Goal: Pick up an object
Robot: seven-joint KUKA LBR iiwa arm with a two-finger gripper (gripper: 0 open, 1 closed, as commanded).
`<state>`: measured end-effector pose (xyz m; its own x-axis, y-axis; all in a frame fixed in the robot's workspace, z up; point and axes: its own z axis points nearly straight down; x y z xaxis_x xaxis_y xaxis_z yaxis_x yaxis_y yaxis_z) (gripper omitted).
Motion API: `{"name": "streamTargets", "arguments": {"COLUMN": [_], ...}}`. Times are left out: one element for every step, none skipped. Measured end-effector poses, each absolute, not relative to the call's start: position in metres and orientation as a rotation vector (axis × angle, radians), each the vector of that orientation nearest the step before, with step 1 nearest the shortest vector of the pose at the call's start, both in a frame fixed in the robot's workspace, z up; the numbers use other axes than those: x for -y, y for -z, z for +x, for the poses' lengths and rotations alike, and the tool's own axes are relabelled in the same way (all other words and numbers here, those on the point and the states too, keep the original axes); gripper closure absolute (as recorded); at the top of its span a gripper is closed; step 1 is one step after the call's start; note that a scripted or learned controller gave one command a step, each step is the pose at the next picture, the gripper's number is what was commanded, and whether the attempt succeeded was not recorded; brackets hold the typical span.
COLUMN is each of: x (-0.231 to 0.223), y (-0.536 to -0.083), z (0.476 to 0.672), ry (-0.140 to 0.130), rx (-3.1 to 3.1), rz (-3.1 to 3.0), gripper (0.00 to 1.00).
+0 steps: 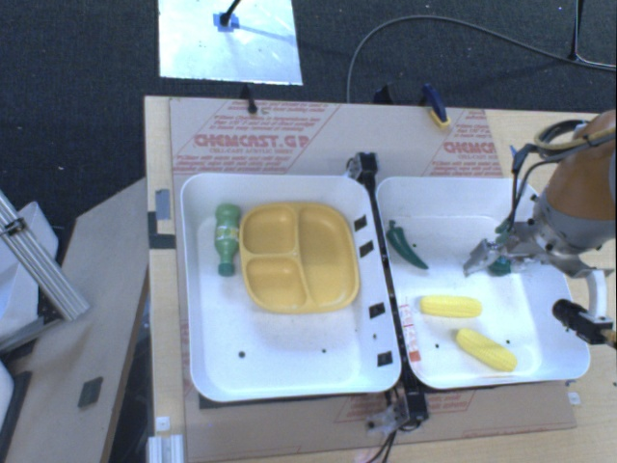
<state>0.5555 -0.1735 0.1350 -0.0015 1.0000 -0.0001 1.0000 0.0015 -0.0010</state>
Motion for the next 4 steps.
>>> {"name": "streamTargets", "arguments": {"x": [0.173, 0.174, 0.164, 0.164], "y": [-0.083, -0.097, -0.148, -0.201], "z": [0.556, 0.557, 0.557, 0.558], "ry": [-0.001, 0.003, 0.005, 0.004], "rx": [2.221, 2.226, 2.230, 2.231], "rz": [-2.219, -2.223, -2.219, -2.219], "gripper": [0.00, 1.00, 1.00, 1.00]}}
